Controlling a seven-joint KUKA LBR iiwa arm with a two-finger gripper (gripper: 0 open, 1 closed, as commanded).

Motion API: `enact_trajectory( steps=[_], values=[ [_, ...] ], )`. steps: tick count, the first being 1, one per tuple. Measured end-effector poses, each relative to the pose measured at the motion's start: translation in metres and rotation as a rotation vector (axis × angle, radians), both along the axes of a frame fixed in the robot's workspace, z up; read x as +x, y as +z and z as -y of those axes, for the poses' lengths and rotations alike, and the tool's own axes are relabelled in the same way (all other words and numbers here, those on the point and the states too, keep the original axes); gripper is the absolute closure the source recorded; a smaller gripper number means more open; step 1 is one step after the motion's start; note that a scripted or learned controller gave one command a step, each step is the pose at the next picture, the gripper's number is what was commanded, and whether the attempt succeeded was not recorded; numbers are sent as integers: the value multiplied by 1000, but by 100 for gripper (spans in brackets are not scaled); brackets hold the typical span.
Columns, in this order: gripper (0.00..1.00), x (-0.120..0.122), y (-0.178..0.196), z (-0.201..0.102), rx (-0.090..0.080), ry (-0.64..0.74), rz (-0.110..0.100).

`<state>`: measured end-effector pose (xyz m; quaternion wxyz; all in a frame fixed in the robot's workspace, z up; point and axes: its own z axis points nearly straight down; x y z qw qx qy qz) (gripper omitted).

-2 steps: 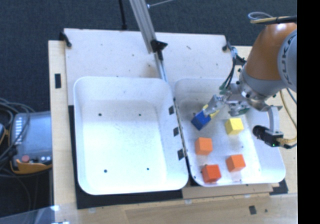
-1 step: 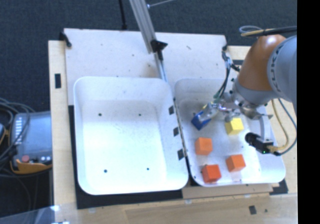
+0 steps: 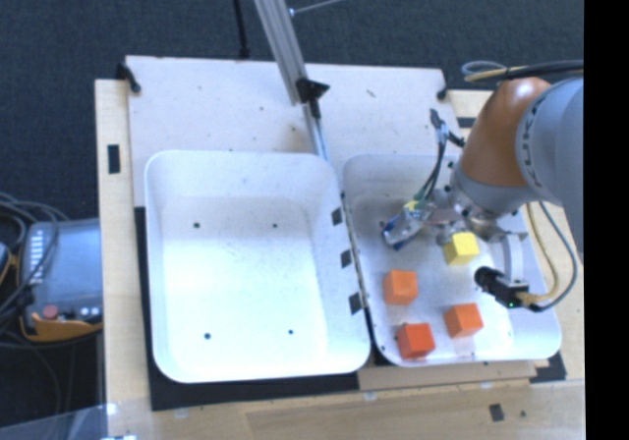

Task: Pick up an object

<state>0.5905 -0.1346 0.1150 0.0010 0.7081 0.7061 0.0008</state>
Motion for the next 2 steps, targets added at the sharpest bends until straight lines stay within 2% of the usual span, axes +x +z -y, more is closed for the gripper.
enact_trajectory(
  steps=[1,2],
  values=[
    [100,0,9,2,0,-9,0],
    [100,2,54,9,-1,-9,3]
  ],
)
